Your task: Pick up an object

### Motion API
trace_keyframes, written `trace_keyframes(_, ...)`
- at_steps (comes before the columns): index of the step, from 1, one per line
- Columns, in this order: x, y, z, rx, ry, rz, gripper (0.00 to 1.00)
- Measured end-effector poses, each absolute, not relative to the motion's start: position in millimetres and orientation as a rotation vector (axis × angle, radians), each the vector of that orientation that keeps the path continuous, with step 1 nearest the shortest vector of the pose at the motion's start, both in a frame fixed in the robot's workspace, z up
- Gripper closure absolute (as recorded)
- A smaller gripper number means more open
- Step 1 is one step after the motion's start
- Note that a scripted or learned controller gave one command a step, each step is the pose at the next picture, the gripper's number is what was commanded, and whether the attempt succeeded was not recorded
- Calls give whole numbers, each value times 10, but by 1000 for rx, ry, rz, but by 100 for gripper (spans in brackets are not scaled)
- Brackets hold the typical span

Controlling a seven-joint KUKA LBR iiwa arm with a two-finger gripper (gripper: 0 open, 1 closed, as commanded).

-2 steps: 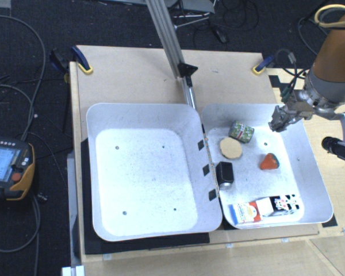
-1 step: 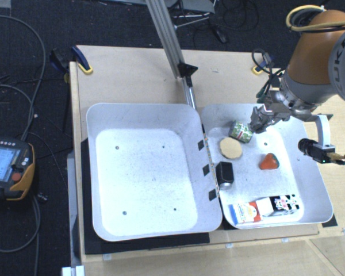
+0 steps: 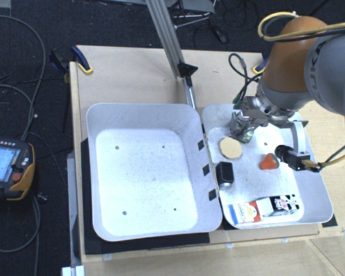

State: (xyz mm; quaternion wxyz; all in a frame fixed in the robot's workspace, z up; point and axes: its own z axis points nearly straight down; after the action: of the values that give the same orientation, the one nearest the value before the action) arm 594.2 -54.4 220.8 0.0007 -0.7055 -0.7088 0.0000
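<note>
Nearest you, along the near rim of the right bin (image 3: pixel 250 184), a flat carton (image 3: pixel 263 210) lies on its side, well apart from the end effector (image 3: pixel 241 130) and on your side of it. Farther in, a small black block (image 3: pixel 225 172) sits close to that bin's wall on the view's left, nearer you than the end effector and slightly to its left. An orange piece (image 3: pixel 268 163) lies level with the block, on your side of the end effector and toward the view's right.

Next comes a round tan disc (image 3: pixel 231 149), flat on the bin floor. It is the closest thing to the end effector: just beside it, a little toward you and the view's left, not beneath it.

The end effector hangs low over the far part of the right bin, pointing down. You cannot tell whether it is apart or together, and nothing can be made out in its grip. The grey arm (image 3: pixel 299 56) with its orange band rises behind it toward the view's right.

The left bin (image 3: pixel 144 171) lies to the end effector's left on the counter (image 3: pixel 132 73).
</note>
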Motion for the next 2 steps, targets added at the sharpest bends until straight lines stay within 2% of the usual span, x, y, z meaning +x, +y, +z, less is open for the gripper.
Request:
trace_keyframes(1,5826,-33,2122,-2216,-2225,1,100)
trace_keyframes(2,5617,442,2151,-2216,-2226,-1,100)
